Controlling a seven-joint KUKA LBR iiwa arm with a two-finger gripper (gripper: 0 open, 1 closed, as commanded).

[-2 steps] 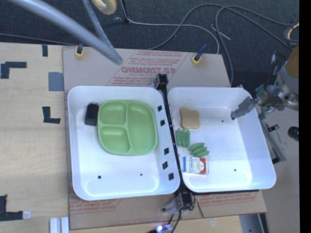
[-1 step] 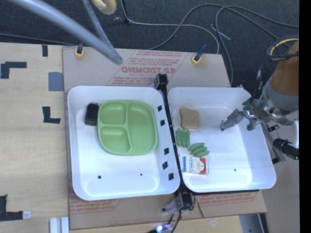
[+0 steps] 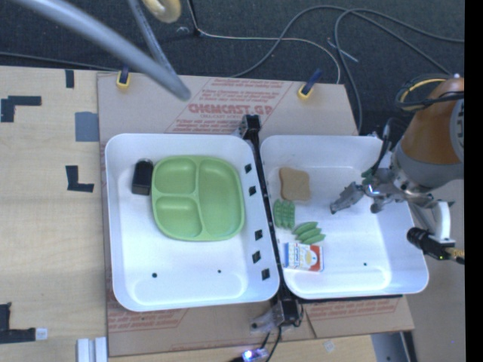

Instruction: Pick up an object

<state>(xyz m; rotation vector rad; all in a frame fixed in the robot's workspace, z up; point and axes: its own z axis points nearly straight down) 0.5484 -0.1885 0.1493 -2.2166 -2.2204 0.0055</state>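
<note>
My gripper point(image 3: 356, 201) hangs over the right half of the right bin point(image 3: 377, 281), reaching in from the right edge. Its two fingers stand apart, open, with nothing between them. A tan bread-like slab point(image 3: 294, 184) lies to its left near the divider. Below the slab lie a ridged green piece point(image 3: 284, 213) and a green pea pod point(image 3: 308, 232). A small red-and-white carton point(image 3: 303, 257) lies at the bin's front left. None of these touches the gripper.
The left bin point(image 3: 189, 285) holds a green divided plate point(image 3: 199, 198) and a small black block point(image 3: 142, 177) beside it. A grey pole point(image 3: 90, 27) crosses the upper left. Cables trail over the dark floor behind the bins.
</note>
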